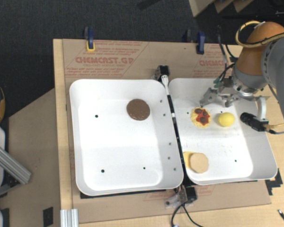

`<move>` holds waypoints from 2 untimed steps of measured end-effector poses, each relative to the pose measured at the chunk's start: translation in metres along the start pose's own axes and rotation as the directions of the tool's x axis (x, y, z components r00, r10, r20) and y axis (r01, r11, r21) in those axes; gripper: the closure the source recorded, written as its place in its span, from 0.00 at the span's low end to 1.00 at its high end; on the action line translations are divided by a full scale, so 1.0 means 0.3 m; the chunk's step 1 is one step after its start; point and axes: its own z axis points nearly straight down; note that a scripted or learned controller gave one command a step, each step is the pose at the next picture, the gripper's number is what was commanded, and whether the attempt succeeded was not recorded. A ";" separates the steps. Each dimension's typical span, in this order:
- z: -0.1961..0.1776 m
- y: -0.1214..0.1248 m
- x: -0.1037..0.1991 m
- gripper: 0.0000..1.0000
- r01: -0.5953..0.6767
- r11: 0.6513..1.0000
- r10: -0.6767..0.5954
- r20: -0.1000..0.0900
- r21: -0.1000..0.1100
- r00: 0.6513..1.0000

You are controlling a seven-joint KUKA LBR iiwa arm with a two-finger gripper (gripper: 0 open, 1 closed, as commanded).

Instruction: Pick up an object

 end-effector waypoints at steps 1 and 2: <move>0.000 -0.242 0.085 0.00 0.000 1.000 0.000 -0.003 0.003 1.000; 0.003 -0.271 0.249 0.00 0.004 1.000 -0.004 -0.003 0.002 1.000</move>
